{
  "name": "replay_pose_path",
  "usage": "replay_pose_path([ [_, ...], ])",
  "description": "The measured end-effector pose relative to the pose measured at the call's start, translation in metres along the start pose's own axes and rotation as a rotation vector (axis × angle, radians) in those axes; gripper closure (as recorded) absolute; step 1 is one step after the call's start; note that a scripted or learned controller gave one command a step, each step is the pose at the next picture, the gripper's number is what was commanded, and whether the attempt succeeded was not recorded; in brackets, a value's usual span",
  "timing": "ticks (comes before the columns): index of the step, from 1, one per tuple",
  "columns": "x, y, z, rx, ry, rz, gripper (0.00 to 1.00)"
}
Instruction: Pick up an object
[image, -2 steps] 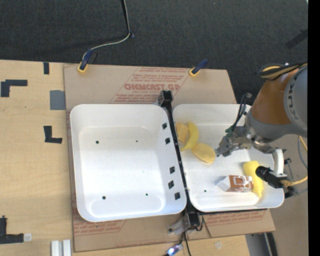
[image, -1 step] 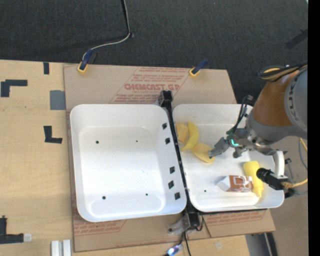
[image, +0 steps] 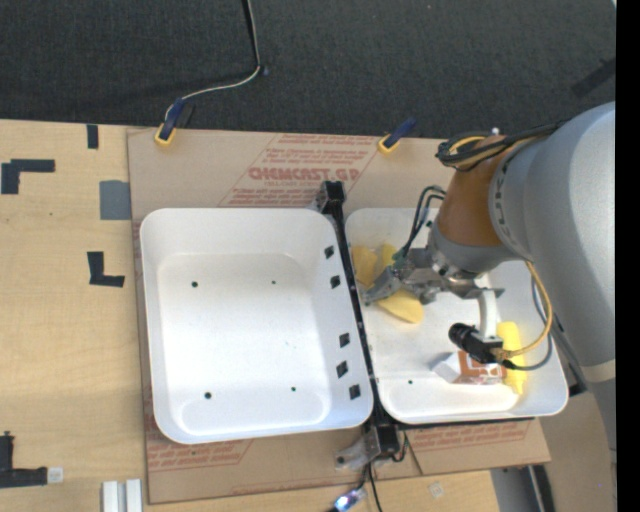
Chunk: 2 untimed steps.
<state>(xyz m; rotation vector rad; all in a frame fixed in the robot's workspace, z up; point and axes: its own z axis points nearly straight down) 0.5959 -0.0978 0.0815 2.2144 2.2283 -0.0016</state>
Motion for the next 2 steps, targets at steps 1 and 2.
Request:
replay_pose_path([
  [1,-0.002,-0.001,-0.014,-0.002,0.000,0.004,1.00],
  [2,-0.019,0.002,-0.203,-0.018,-0.003,0.005,1.00],
])
